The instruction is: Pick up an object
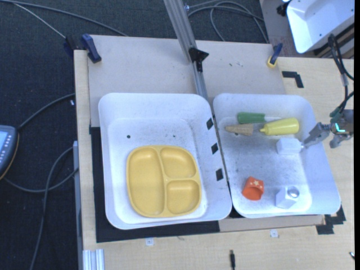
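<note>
White block (289, 145) was seen lying free in the right bin (326, 176), nothing lifted yet. End effector (325, 134) was parked at the bin's right rim; grip state could not be told. Descent, grasp and lift were judged outstanding.

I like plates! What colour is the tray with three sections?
Yellow tray, seen in the camera view.

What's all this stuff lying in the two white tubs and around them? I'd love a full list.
Bins: 2, white, side by side on the bench; left bin, right bin.
Divided plate: 1, yellow, left bin.
Green piece: 1, right bin, far end.
Yellow bottle-like piece: 1, beside the green one.
Tan piece: 1, just below the green one.
White block: 1, right bin, middle.
Orange cup: 1, near end.
Grey block: 1, near end.
Clamps: 2, blue and, bench's far corners.
Gripper: 1, grey, over the right bin's right rim.
</note>
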Motion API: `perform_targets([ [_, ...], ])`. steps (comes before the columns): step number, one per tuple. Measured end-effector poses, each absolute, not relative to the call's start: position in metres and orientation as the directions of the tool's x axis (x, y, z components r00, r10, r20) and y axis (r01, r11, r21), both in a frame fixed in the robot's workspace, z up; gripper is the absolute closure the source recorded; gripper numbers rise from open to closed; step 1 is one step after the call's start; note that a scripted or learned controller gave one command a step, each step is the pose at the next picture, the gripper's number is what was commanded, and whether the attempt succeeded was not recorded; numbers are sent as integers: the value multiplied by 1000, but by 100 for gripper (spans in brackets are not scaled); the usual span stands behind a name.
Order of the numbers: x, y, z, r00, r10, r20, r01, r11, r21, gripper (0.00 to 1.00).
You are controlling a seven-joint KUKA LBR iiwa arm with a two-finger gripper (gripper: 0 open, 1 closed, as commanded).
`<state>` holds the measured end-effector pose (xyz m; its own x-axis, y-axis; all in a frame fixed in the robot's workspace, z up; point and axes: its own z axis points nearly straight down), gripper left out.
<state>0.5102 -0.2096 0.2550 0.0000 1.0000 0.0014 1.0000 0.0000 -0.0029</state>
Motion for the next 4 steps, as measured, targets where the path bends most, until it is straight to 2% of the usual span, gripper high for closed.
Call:
perform_targets([
  [1,511,-210,256,0,1000,1,1000,0,-1,0],
  [3,518,-197,134,0,1000,4,1000,0,-8,0],
  [4,519,-196,85,0,1000,2,1000,0,0,0],
])
